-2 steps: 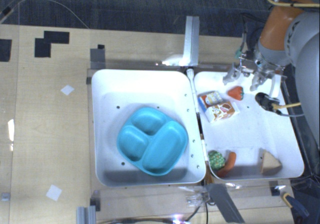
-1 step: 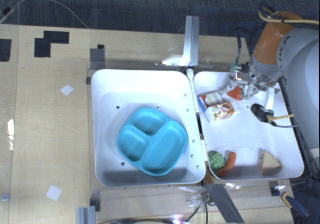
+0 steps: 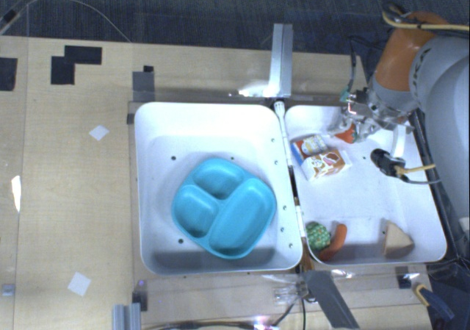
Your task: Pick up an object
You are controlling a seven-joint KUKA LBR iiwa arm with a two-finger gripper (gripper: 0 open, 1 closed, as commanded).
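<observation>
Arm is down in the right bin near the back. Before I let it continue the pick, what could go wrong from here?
1. The gripper sits close to the back rim of the right bin; a low approach may clip that rim.
2. The snack packets lie overlapping just beside it, so a grasp may catch two or slide off a flat wrapper.
3. The green and orange toy and the wooden wedge lie against the front wall, probably hard to get jaws around.
</observation>
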